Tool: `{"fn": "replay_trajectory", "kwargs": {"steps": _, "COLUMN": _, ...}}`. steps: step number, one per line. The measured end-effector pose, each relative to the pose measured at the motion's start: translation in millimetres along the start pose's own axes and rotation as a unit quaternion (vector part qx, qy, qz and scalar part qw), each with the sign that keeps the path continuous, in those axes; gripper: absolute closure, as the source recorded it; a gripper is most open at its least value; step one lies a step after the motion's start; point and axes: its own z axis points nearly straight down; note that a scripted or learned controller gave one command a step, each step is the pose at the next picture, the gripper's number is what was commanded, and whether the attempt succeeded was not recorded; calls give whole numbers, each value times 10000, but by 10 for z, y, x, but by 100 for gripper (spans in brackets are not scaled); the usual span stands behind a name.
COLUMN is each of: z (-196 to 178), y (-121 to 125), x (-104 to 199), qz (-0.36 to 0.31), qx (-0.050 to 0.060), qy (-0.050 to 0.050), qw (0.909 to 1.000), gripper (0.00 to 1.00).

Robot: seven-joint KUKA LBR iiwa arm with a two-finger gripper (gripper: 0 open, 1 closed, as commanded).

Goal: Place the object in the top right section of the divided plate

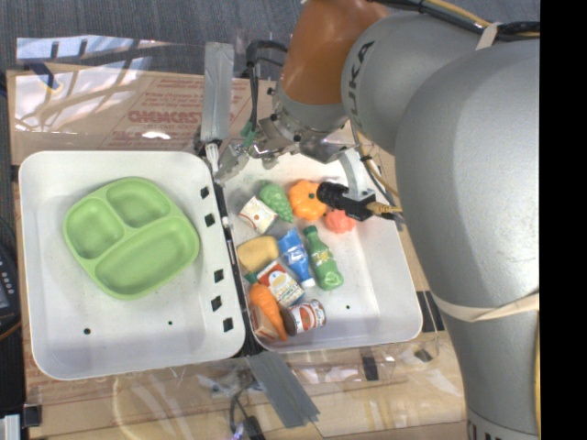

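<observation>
The green divided plate (131,236) lies in the left bin (55,337), with two small sections at the back and one long section at the front. All its sections are bare. My gripper (240,151) hangs at the back left corner of the right bin (385,291), just above the divider between the bins. It is a little behind a small white box (258,214) and a green toy vegetable (275,200). I see nothing held by it.
The right bin holds several toy foods: an orange pumpkin (305,200), a red piece (339,221), a blue bottle (293,253), a green bottle (323,260), a carrot (267,310) and a can (308,317). My bulky arm (440,136) covers the right side.
</observation>
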Motion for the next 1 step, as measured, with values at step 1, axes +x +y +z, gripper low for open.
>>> {"fn": "replay_trajectory", "kwargs": {"steps": 1, "z": -469, "y": 117, "x": 97, "qz": -2028, "qx": -7, "qy": -4, "qw": 9792, "gripper": 0}}
